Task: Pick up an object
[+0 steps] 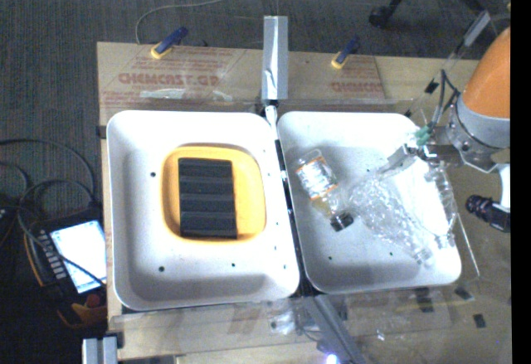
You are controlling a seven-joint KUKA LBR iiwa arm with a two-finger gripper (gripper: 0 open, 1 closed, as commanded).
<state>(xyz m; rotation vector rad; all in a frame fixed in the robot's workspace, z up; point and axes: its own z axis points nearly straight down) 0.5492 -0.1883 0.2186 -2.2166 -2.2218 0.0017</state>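
trouble is most likely coming from the target itself: the clear plastic bottle (pixel 319 180) is lying on its side in the right bin (pixel 365 271), and a smooth rounded body like that is apt to be rolling away or squirting out as a grip closes on it. the crumpled clear plastic wrap (pixel 390 209) sitting just beside it, toward 3 o'clock, is adding to the risk, since a descent aimed slightly off is likely to be catching film instead of bottle, or snagging both. the gripper (pixel 427 147) is sitting at the 2 o'clock corner of that bin, near the rim, so a careless approach is also risking a knock against the bin wall. whether the fingers are spread or pressed together i cannot tell; nothing is showing between them.

the bottle is looking transparent with a pale label around its middle, its dark cap (pixel 341 222) pointing toward 5 o'clock, lying left of the bin's centre. at 9 o'clock, the left bin (pixel 133 271) is holding a yellow tray (pixel 253 188) with a dark ribbed block (pixel 207 196) resting in it, well apart from the arm. both bins are resting on the worktop (pixel 124 80).
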